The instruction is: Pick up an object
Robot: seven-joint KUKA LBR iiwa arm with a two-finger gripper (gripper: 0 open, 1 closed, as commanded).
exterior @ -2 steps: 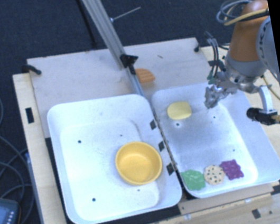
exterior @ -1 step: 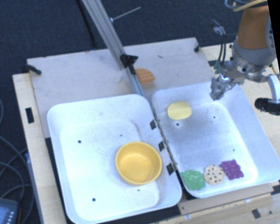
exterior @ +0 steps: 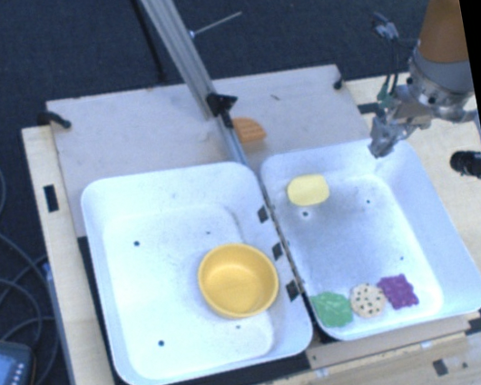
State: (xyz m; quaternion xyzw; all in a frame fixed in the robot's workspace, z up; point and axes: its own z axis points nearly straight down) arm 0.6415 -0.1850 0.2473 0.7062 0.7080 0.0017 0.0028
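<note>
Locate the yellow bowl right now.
In the camera view the yellow bowl sits in the left bin, toward its lower right, close to the divide with the right bin.

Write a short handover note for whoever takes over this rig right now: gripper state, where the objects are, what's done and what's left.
Gripper: above the right bin's far right corner, holding nothing visible.
Right bin: yellow block near its far left; green piece, spotted cookie and purple piece in a row along the near edge.
Left bin: yellow bowl.
Orange object on the board behind the bins.
Done: no object picked yet.
Left: descend on one object, grasp, lift.
</note>
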